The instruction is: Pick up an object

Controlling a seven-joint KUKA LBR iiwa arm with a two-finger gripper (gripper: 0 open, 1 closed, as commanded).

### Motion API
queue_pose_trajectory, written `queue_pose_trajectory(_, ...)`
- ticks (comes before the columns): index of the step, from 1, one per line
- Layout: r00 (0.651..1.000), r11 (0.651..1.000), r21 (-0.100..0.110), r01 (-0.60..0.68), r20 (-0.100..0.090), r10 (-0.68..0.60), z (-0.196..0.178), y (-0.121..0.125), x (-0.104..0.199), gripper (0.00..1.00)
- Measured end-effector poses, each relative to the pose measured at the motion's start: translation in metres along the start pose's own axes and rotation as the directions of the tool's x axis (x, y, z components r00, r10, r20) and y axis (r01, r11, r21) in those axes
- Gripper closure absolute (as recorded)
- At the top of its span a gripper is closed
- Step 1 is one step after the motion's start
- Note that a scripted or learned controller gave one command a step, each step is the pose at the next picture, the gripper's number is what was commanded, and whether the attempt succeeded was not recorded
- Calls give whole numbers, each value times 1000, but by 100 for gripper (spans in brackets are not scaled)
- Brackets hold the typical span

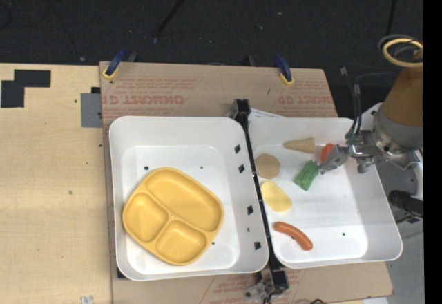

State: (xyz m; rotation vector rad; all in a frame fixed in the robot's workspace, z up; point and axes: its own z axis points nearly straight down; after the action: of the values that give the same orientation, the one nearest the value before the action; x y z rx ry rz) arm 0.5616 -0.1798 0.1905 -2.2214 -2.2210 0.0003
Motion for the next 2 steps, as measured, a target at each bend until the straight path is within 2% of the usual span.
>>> queue_pose_trajectory(2,1000,1000,4,1,-1,-1,96,-3,-2,0)
